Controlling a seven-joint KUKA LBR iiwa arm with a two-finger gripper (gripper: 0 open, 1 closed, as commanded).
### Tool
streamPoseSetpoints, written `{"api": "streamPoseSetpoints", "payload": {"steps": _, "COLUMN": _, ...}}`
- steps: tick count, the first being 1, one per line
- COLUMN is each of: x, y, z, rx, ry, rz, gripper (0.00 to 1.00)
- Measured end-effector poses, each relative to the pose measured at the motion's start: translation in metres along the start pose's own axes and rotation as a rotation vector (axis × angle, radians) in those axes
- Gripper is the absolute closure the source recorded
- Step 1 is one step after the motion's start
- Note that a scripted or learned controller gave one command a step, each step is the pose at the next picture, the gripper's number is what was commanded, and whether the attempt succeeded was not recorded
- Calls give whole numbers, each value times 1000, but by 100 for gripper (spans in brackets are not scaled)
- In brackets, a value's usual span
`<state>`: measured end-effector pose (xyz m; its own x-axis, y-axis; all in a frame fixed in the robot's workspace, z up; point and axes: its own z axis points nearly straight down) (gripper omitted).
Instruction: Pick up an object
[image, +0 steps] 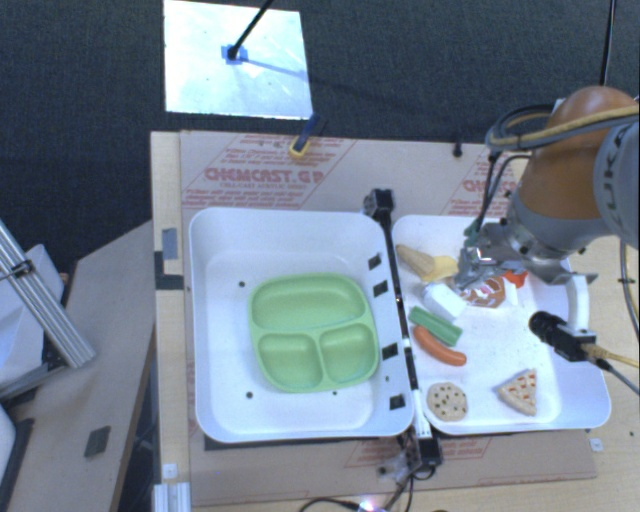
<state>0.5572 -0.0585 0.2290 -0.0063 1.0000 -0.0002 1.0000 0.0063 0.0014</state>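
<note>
The right bin (585, 405) holds several toy foods: a yellow piece (425, 264), a white block (441, 300), a green bean (436, 326), an orange-red sausage (440, 347), a cookie (447, 401), a pizza slice (520, 391) and a red-and-white item (490, 292). My gripper (474, 278) hangs low over the back of this bin, right at the red-and-white item and beside the white block. Its fingertips merge with the items beneath them.
The left bin (215, 300) holds a green three-compartment tray (310, 330). A black divider (392, 300) runs between the bins. A black part of the arm (560, 335) juts over the right bin's right side.
</note>
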Motion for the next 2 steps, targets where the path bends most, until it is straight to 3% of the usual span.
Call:
{"api": "streamPoseSetpoints", "payload": {"steps": 1, "x": -16, "y": -6, "z": 8, "rx": 0, "ry": -1, "rz": 6, "gripper": 100}}
{"api": "streamPoseSetpoints", "payload": {"steps": 2, "x": -3, "y": -7, "z": 14, "rx": 0, "ry": 0, "rz": 2, "gripper": 100}}
